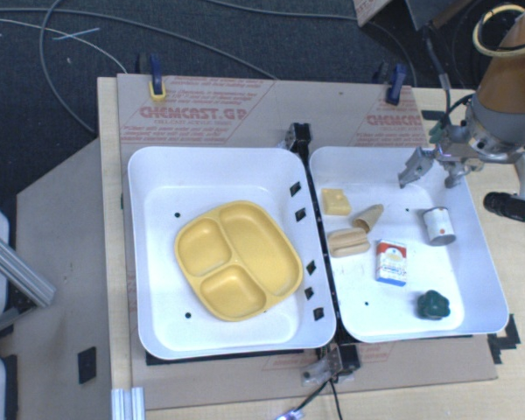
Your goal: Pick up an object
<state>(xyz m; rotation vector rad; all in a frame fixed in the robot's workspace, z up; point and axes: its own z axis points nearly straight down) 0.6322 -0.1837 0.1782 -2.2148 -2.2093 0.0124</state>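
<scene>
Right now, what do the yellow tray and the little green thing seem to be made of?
The yellow tray looks like moulded plastic: smooth, one even colour, a soft sheen, three pressed compartments. The green thing in the right bin looks matte and lumpy, maybe rubber or soft plastic; it is too small to tell.

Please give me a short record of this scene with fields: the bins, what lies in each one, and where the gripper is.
left bin: holds a yellow divided tray
right bin: holds a yellow block, two tan pieces, a small white and red box, a white cylinder, a dark green object
gripper: over the far right part of the right bin, fingers apart, nothing between them
nearest item to gripper: the white cylinder
</scene>
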